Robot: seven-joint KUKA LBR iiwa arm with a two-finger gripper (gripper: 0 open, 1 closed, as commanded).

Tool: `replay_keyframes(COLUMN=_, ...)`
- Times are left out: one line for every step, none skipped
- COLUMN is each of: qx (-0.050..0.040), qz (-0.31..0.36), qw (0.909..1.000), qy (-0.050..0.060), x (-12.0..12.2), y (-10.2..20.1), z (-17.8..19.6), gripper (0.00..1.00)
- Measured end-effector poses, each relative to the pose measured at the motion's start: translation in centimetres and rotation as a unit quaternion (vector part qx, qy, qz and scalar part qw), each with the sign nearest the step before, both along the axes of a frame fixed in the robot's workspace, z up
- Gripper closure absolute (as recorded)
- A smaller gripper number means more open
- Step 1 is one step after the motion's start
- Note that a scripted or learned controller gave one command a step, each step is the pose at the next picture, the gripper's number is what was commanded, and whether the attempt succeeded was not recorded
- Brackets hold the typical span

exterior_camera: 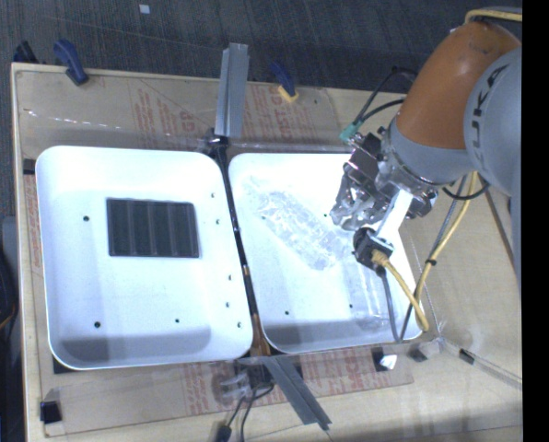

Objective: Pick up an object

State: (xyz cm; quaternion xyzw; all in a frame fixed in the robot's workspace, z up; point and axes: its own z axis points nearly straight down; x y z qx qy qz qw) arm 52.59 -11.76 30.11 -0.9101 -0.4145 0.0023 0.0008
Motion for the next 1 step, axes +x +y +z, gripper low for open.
replay_keyframes(qx=-0.0004, qz=0.084, qw=0.9965, qy=-0.004, x=-3.1, y=0.49, z=13.41, gripper=1.0)
